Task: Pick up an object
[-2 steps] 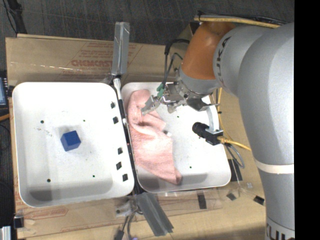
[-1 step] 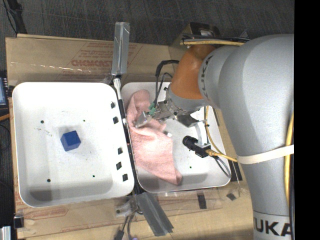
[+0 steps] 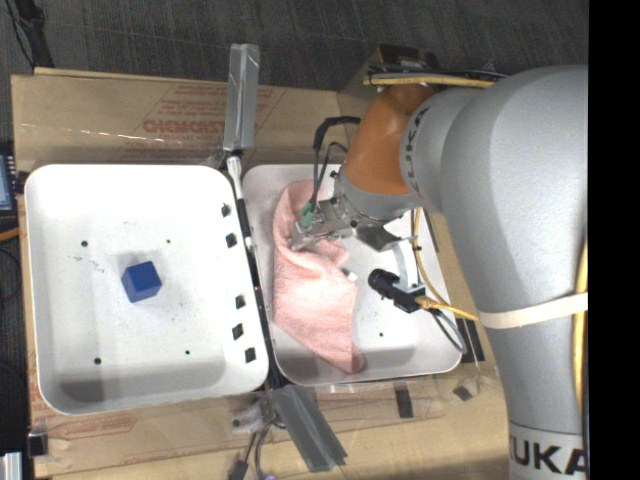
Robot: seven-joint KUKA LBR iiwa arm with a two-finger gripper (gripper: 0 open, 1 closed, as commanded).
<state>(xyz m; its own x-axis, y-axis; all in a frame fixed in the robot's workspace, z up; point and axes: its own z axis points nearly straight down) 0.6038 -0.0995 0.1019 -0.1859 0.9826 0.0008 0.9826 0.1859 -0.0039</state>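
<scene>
**Arm over the right bin, gripper at the pink cloth**

Two shallow white bins sit side by side on a bench covered with flattened brown cardboard bearing red print. The floor beyond the bench is dark and carpet-like.

The left bin holds a small blue cube, lying left of centre on the bin floor and well apart from the walls. A grey metal bar stands at the junction between the two bins.

The right bin holds a pink cloth, crumpled and spread along the bin's left half, reaching from near the top wall to near the bottom wall.

The grey arm enters from the right, with its orange band above the wrist. The gripper is positioned at the upper part of the cloth, touching or just above it. Whether the jaws are released or clenched cannot be determined, nor whether any cloth lies between them. A black cable fitting hangs below the wrist, over the bin floor.
</scene>
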